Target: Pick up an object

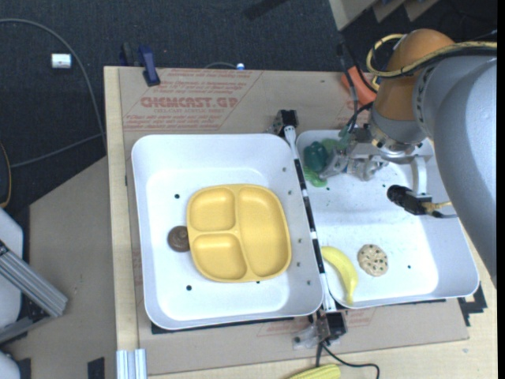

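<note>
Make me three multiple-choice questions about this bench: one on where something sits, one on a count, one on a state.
1. Where is the banana?
A. left bin
B. right bin
C. on the tray

2. How many compartments has the yellow tray?
A. two
B. three
C. five

3. How does the cookie lie?
A. flat on the bin floor
B. on the banana
C. in the end effector

Answers: 1 B, it lies at the right bin's near-left corner. 2 B, three hollows show. 3 A, it lies flat beside the banana, apart from the end effector.
</note>
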